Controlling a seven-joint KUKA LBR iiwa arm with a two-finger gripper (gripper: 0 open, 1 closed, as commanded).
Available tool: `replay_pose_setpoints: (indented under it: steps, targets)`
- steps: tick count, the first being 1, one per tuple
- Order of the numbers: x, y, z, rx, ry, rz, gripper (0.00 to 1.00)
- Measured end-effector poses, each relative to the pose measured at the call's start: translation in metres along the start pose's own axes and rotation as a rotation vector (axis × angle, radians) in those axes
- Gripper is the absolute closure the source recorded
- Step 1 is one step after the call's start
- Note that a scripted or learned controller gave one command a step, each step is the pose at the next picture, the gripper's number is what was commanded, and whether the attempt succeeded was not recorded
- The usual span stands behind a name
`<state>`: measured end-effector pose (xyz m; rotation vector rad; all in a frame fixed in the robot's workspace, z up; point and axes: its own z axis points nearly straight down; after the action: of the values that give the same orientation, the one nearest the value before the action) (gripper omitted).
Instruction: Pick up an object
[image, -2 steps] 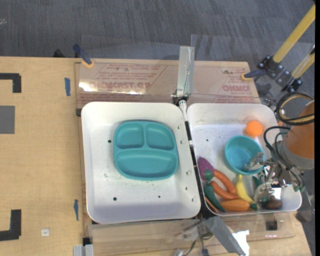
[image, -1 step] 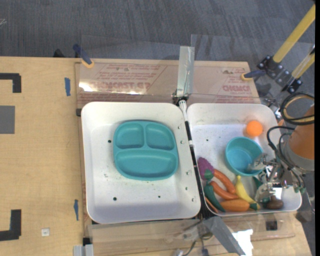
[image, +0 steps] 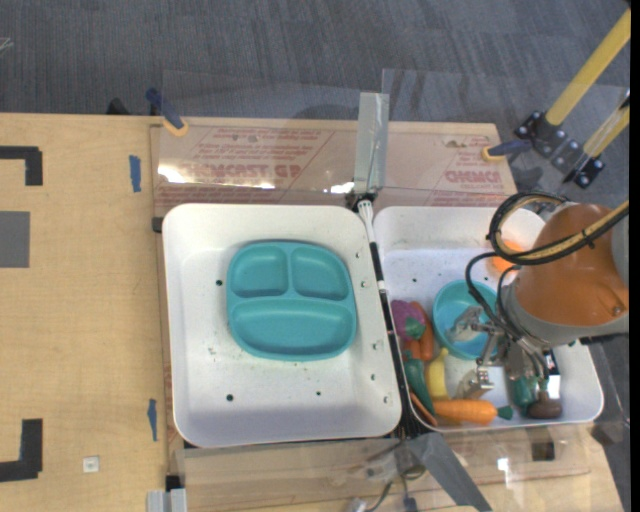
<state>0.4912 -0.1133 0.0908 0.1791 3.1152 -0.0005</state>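
Arm low in the right bin, over the toy food.

The gripper (image: 483, 362) hangs among the toys with its metal jaws pointing down; whether they are open or closed I cannot tell (wrist and cables hide much). Just left of it sits a teal bowl (image: 458, 305), with a yellow toy (image: 437, 376) and a purple one (image: 408, 320) nearby, and a carrot (image: 464, 410) lies below. The right bin (image: 420, 248) adjoins the left bin (image: 190, 330), which carries a teal plate (image: 292, 300) on the counter (image: 75, 300).

Teal divided plate (image: 291, 300) in left bin (image: 190, 330), pincer (image: 487, 352) low in right bin (image: 420, 245) above carrot (image: 465, 410), toy food nearby
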Motion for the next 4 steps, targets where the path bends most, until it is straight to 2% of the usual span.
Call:
replay_pose_setpoints:
  steps: [1,2,3,4]
  targets:
    - [-0.009,-0.002,0.001,0.000,0.007,0.023,0.00]
    - [0.001,-0.035,0.000,0.000,0.003,0.171,0.00]
    - [-0.002,-0.071,0.001,0.003,0.003,0.224,0.00]
    - [-0.006,-0.089,0.000,-0.003,0.002,0.191,0.00]
